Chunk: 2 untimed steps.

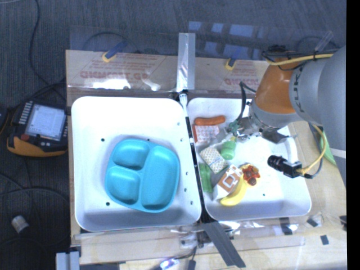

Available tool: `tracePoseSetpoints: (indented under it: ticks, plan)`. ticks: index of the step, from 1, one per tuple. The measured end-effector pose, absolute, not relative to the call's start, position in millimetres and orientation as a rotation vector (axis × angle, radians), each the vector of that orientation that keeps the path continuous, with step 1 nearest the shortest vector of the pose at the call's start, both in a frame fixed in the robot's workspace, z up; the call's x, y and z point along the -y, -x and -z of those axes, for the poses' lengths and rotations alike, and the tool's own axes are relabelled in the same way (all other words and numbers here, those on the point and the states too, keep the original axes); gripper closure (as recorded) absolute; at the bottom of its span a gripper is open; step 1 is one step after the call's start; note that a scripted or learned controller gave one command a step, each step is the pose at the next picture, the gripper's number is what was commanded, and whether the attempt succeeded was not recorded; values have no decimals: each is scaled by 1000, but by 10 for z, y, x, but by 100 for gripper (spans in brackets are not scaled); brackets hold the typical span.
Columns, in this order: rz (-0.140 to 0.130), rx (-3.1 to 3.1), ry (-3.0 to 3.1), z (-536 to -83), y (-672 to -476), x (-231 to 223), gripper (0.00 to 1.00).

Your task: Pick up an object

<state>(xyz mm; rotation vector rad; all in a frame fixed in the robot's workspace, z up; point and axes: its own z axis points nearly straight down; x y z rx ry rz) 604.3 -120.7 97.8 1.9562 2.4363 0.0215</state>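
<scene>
The gripper is down inside the right bin, near its back left part. It sits right over a little green bottle. How wide it is open can't be made out from here, and nothing can be seen held in it.

The toys lie in a crowded heap on the left side of the right bin. At the back is a hot dog, and just in front of it a small red and white packet. The green bottle lies just beside them, touching or almost touching the gripper. Below it is a checkered pouch, then a small box, a yellow banana and something red and lumpy. A green piece lies along the bin's left wall.

The green bottle looks like the thing to go for. It is probably light, hollow plastic, hard and smooth, so it could slip or roll away if pinched off centre. The best hold is likely across its round middle, squeezing from both sides. The pouch and packet are so close that they could get bumped or grabbed too.

The left bin holds a blue divided plate, well apart from the toys.
</scene>
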Motion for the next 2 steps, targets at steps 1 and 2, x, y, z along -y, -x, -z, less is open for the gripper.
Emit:
tracePoseSetpoints:
  ticks: [1, 2]
  plan:
    - [-15, -2437, -1961, -1015, -6022, 1213, 100]
    - [3, -2379, -2052, -2100, -5899, 887, 100]
